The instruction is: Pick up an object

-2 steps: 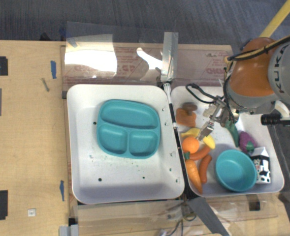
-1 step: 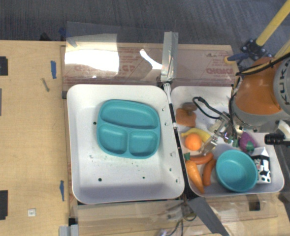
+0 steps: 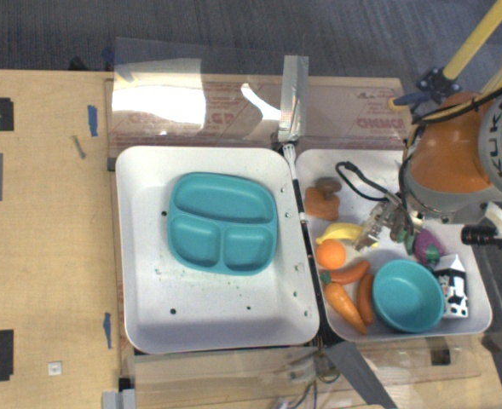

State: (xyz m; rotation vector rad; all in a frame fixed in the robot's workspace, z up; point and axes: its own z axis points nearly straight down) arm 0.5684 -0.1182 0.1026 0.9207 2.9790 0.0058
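The right bin [image 3: 378, 162] holds several toy foods: a brown piece [image 3: 323, 199], a yellow banana [image 3: 343, 233], an orange ball [image 3: 331, 253], a red-orange pepper [image 3: 349, 273], a carrot [image 3: 344, 305] and a reddish sausage [image 3: 366, 296]. A teal bowl [image 3: 408, 295] stands at the front, with a purple piece [image 3: 427, 245] behind it. My gripper [image 3: 370, 236] hangs low over the middle of this bin, just right of the banana and above the pepper. I see nothing held in it.
A teal divided plate [image 3: 223, 222] lies in the left bin [image 3: 140, 296]. A black-and-white object [image 3: 455, 290] sits at the right bin's front right corner. A black cable [image 3: 360, 181] loops from the wrist over the bin's back. A clear panel [image 3: 199, 109] stands behind the bins.
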